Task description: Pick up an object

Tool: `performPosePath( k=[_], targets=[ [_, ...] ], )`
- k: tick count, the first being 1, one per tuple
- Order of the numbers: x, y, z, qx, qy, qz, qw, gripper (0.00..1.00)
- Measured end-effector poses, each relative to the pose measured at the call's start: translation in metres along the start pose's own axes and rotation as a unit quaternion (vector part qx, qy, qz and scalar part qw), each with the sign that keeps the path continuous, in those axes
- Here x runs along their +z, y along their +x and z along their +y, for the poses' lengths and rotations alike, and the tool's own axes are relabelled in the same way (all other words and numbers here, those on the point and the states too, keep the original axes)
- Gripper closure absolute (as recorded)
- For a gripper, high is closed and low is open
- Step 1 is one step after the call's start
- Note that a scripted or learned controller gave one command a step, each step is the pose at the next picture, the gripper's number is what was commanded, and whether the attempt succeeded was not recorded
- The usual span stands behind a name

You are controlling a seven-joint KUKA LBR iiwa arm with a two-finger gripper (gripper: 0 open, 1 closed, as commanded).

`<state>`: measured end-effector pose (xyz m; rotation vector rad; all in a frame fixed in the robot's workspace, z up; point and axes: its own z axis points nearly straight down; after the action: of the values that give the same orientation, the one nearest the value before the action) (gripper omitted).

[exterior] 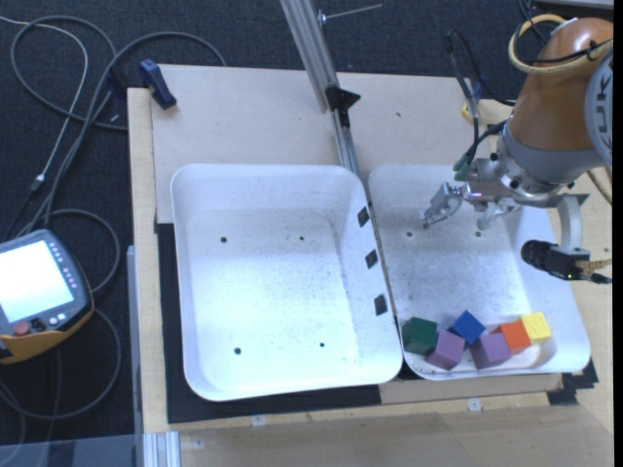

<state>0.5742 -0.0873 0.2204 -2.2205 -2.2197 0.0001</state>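
While my pincer (454,208) hangs over the upper part of the right bin (428,280), right of frame centre, its fingers stand apart with nothing between them. Well below it, along the bin's lower edge, sit the blocks: a green cube (420,335), two purple cubes (449,348) (491,349), a blue cube (468,325), an orange cube (515,336) and a yellow cube (536,326). To the left lies the left bin (273,280).
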Motion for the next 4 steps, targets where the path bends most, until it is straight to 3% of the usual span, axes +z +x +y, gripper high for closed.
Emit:
performPosePath(
  k=[1, 2, 3, 4],
  targets=[
    [0.031, -0.093, 0.002, 0.003, 0.0, -0.002, 1.0, 0.0],
    [0.126, -0.079, 0.012, -0.001, 0.004, 0.001, 1.0, 0.0],
    [0.109, -0.08, 0.014, -0.001, -0.002, 0.0, 1.0, 1.0],
    [0.016, 0.016, -0.041, -0.004, -0.002, 0.002, 1.0, 1.0]
  ],
)
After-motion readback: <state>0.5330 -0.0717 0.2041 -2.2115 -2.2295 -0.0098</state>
